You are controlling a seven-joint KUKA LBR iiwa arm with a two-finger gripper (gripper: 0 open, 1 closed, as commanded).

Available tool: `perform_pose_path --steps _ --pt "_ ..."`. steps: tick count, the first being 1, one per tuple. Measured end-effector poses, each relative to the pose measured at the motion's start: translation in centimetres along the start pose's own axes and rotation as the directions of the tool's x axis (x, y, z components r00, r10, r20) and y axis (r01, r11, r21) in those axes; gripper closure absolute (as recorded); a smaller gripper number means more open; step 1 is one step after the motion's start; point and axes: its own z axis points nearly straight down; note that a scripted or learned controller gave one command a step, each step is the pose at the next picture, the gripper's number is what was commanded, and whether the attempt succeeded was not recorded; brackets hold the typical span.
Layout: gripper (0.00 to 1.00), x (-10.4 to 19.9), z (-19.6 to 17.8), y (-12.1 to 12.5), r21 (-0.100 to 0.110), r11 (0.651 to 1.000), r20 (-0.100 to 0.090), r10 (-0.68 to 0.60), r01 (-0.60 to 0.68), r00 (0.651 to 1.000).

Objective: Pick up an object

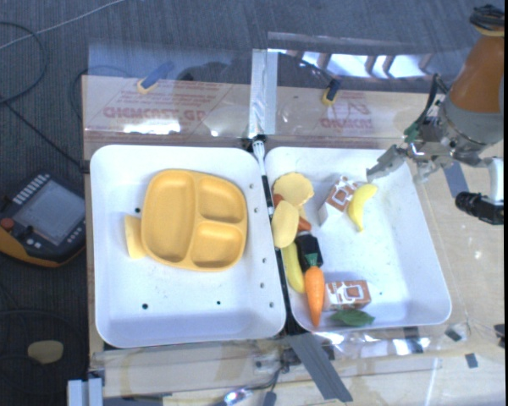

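The gripper [388, 164] is seen above the upper right corner of the right bin [423, 252], reaching in from the arm [478, 83]; whether it is open or closed cannot be told, and nothing is seen held in it.

Places are given from the carrot [314, 292], which lies near the lower left of the right bin. Just above it a small black object [308, 249] is found, and touching its left side a long yellow piece [293, 269] lies against the bin's wall. Higher up, two pale yellow pieces [288, 205] are crowded together. Up and to the right, a banana [361, 203] lies beside a small white and brown box [342, 195], nearest the gripper. Just right of the carrot a second such box [349, 293] rests, with a green leaf [352, 317] below it.

Far to the left, a yellow divided plate [193, 218] sits in the left bin [118, 311].
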Motion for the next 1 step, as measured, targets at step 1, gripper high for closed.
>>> perform_pose_path --steps 1 --pt "0.0 0.08 9.53 1.35 -0.038 0.994 0.015 -0.098 0.098 0.995"
